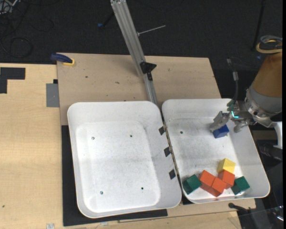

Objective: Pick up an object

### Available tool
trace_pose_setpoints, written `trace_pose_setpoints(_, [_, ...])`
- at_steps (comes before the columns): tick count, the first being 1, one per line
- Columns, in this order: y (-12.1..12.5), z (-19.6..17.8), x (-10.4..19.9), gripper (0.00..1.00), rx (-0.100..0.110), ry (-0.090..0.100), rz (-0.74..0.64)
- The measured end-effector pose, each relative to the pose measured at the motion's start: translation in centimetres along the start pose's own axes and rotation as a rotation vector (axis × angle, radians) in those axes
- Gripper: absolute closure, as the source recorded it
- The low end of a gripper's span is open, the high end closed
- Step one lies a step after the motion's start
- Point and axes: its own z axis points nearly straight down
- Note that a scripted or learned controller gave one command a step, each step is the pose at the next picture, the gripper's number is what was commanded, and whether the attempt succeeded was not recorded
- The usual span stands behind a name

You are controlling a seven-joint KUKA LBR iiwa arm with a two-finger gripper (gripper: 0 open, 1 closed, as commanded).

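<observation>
My gripper hangs over the upper right part of the right bin, its two grey fingers spread apart and open. A small blue block lies on the bin floor just below the left finger; it is not clamped between the fingers. Near the bin's front right corner sits a cluster of blocks: a yellow one, two orange ones, and two dark green ones.
The left bin adjoins the right one, with black clips along the shared rim. A slanted aluminium rail rises behind the bins. The arm's orange band stands at the right.
</observation>
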Motion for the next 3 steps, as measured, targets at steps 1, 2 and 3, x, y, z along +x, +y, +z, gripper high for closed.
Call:
trace_pose_setpoints(1, [0.1, -0.2, 0.0, 0.00, -0.005, -0.001, 0.001])
trace_pose_setpoints(2, [-0.4, 6.2, 0.1, 0.00, 0.002, 0.000, 0.001])
trace_pose_setpoints(3, [-0.3, 11.3, 0.2, 0.00, -0.006, -0.002, 0.003])
